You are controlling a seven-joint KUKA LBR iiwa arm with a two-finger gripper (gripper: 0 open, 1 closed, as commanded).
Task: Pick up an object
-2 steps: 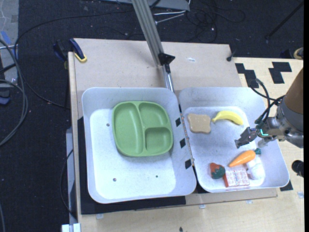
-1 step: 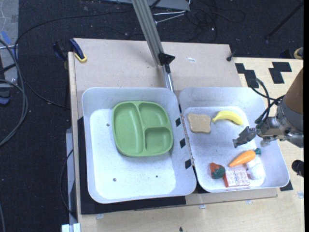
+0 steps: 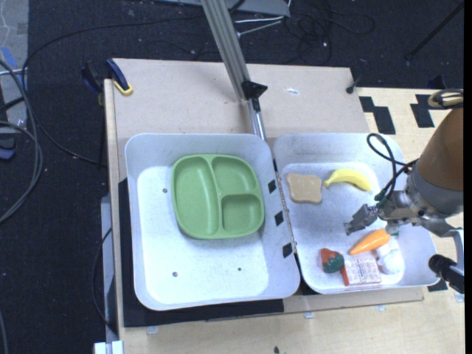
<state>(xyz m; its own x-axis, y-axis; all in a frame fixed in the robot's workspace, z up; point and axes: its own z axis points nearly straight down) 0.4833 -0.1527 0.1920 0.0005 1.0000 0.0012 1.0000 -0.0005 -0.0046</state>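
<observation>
In the right bin [image 3: 310, 146] lie a slice of toast [image 3: 304, 189], a yellow banana [image 3: 348, 178], an orange carrot [image 3: 369, 242], a small red and green fruit [image 3: 331, 261], a red and white carton [image 3: 361, 272] and a white object [image 3: 390, 259]. My gripper [image 3: 366, 219] hangs low over the bin's right half. It sits just above the carrot's upper side and below the banana. Nothing shows as lifted off the bin floor.
A green divided plate [image 3: 218, 195] rests in the left bin [image 3: 147, 220]. The arm [image 3: 442, 168] comes in over the right bin's right rim. A slanted metal pole [image 3: 228, 39] crosses the bench behind the bins.
</observation>
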